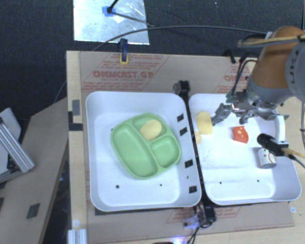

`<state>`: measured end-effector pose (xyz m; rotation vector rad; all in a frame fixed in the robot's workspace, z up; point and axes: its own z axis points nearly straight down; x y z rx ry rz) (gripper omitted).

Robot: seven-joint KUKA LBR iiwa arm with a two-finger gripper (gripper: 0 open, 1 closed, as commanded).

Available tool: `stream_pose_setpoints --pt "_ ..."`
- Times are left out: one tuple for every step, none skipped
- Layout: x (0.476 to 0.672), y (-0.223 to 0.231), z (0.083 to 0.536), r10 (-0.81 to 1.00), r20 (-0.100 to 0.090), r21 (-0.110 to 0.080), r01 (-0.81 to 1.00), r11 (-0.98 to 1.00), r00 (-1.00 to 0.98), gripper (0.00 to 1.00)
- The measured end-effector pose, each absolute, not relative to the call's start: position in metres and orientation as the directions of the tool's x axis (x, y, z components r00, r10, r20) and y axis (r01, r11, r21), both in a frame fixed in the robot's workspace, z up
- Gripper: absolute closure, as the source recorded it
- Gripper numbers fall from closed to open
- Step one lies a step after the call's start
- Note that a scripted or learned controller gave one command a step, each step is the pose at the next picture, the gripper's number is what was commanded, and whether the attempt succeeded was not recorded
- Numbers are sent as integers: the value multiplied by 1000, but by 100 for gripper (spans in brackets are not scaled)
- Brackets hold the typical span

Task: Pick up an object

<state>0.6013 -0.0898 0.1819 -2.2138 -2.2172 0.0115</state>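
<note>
Green tray [137,159] left — yellow piece [205,122], red piece [240,134] right.

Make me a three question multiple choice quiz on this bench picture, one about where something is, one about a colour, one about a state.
1. Where does the green divided plate lie?
A. left bin
B. right bin
C. on the dark floor

2. What colour is the small block in the right bin?
A. blue
B. red
C. black

3. How does the yellow piece in the left bin sit?
A. under the plate
B. leaning on the bin wall
C. in one of the plate's compartments

Answers: 1 A, the plate lies in the left bin. 2 B, the block is red. 3 C, it rests in an upper compartment.
</note>
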Motion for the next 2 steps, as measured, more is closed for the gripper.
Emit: stream_pose_setpoints --pt "604 -90 188 1000 0 1 1000 3 -3 0" --pt "598 -86 144 1000 0 -3 1000 2 -2 0"
